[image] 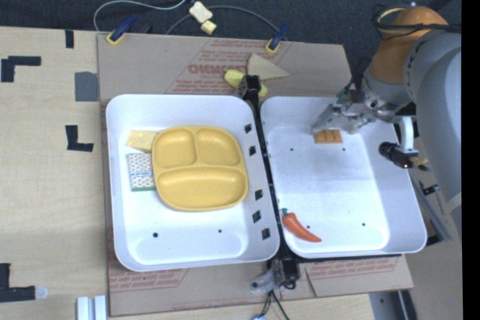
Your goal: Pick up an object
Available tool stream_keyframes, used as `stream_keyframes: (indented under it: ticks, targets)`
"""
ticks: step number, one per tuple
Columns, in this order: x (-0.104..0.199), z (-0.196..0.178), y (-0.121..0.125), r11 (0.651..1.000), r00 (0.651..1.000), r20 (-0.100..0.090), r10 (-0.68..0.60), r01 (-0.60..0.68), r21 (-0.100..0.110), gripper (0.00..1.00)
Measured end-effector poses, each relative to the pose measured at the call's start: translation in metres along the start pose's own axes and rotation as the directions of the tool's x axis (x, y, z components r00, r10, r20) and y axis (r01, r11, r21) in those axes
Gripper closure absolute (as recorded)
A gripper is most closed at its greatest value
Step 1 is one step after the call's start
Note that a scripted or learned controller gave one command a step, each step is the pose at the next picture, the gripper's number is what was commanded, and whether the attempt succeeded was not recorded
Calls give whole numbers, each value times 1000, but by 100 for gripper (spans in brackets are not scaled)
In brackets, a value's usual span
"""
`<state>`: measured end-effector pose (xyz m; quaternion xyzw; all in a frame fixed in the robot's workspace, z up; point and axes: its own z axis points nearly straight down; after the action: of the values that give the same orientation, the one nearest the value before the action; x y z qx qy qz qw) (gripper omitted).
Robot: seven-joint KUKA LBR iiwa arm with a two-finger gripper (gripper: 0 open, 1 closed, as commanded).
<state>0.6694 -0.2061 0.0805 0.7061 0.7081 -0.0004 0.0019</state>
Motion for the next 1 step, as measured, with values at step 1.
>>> stream_keyframes:
  ticks: [1]
  targets:
    - [60, -6, 0, 1000, 1000, 0, -2, 2, -1, 0]
